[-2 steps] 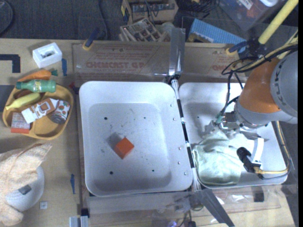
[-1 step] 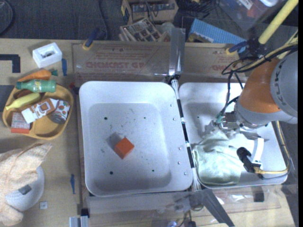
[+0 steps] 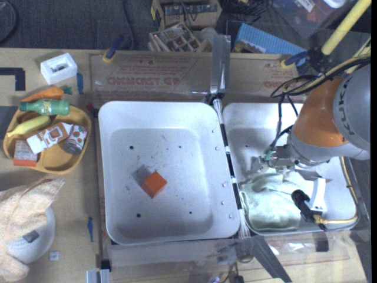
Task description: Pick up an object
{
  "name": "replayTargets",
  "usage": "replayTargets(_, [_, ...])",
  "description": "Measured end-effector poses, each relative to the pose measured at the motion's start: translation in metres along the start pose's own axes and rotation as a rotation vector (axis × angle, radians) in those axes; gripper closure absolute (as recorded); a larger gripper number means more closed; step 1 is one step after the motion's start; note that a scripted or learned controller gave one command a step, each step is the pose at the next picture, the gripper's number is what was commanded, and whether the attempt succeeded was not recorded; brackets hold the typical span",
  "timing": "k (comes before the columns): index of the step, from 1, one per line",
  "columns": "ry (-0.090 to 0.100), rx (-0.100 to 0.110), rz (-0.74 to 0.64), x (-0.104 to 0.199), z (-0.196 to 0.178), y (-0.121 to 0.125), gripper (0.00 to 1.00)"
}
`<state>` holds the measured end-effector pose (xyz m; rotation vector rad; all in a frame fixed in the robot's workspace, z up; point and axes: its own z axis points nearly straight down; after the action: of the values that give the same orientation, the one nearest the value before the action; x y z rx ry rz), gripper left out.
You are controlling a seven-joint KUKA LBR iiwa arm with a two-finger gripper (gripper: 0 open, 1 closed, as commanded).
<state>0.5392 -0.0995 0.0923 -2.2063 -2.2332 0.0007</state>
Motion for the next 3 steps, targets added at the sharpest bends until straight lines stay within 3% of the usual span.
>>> replayTargets(1, [-0.001,-0.003,0.006,-0.003,-0.010,0.000,1.00])
replayTargets(2, [-0.003,-0.003,-0.111,0.019,-0.168,0.023,1.00])
replayTargets(3, [-0.001,-0.001,-0.275,-0.008,-0.082,0.009,1.00])
